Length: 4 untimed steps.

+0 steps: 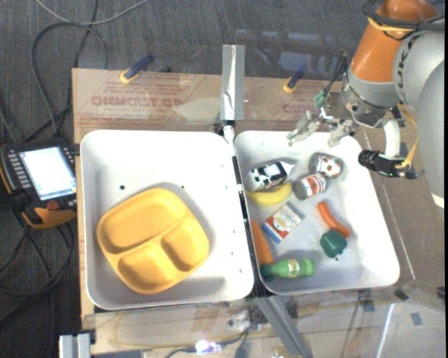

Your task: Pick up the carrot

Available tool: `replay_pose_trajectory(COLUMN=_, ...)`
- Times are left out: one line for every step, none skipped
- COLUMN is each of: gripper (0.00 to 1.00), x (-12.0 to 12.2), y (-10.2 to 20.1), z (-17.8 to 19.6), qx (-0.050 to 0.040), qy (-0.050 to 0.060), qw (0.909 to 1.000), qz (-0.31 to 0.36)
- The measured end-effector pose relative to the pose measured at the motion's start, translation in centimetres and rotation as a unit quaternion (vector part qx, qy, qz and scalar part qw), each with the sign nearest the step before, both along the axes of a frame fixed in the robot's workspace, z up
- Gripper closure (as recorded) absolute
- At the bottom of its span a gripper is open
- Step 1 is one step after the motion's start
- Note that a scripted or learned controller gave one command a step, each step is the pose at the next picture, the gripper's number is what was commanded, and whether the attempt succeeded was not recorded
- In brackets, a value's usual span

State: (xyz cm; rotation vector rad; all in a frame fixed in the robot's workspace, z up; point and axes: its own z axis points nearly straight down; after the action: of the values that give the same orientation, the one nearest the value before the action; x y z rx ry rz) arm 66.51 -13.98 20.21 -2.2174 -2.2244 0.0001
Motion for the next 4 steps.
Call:
replay_pose_trajectory(gripper=0.00, x=0.4, y=1.9, z=4.5, qx=-0.0024, qy=-0.001, qw=0.9921, qz=0.125)
replay_pose_trajectory(gripper=0.00, x=0.3, y=-3.3, z=-4.0, qx=-0.0019, qy=0.000, qw=0.9804, qz=0.197)
replay_pose_trajectory(gripper=0.00, x=0.9, y=-1.3, z=-8.1, qx=-0.0069, qy=-0.009, qw=0.9757, qz=0.219)
replay_pose_trajectory(gripper=0.00, x=1.2, y=-2.4, z=-8.6, qx=-0.0080, qy=-0.008, qw=0.9412, qz=0.338)
